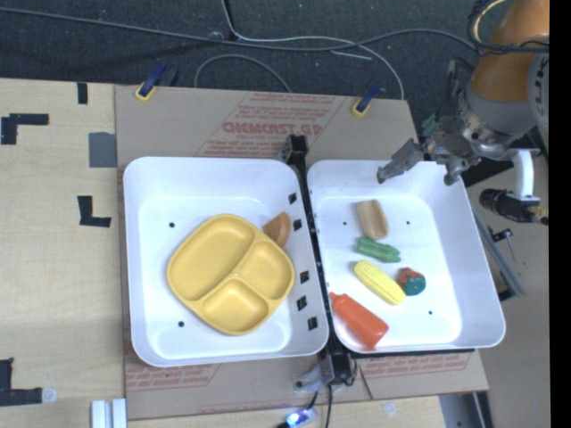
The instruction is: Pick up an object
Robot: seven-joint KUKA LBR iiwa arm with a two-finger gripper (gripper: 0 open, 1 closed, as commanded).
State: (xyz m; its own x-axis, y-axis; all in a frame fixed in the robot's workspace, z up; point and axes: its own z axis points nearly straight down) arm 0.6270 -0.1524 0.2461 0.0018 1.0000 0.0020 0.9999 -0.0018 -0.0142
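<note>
Yellow divided plate in left bin, brown piece touching its upper right rim. Right bin holds hot dog bun, green pod, corn cob, red-teal ball, orange-red bottle. End effector above right bin's far edge, fingers spread wide, gripping nothing, apart from all items.

Right bin pretty roomy along its right side and top strip, middle clogged by hot dog, green pepper, corn, left bin mostly hogged by yellow plate
</note>
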